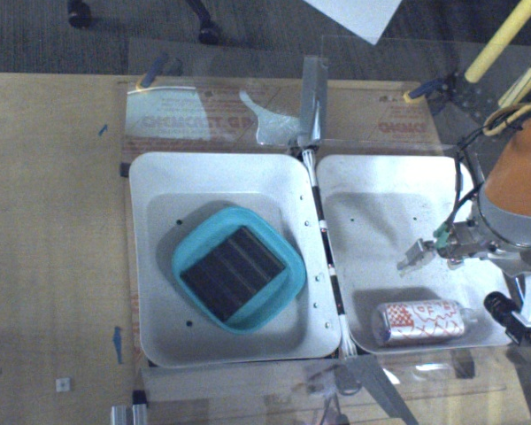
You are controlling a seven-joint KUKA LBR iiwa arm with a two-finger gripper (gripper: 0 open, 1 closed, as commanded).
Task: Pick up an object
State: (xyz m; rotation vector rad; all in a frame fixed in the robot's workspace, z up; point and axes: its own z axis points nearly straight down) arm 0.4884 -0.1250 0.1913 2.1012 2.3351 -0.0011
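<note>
You have nothing picked up yet. Your gripper hangs over the right bin, near its middle, and you cannot tell from this view how its jaws stand; nothing shows between them. The nearest candidate, a red-and-white patterned can, lies on its side at about 6 o'clock from the gripper, close to the bin's near wall and apart from the tool. In the left bin a teal container with a dark insert sits near the centre. The approach, the grasp and the lift all remain.
</note>
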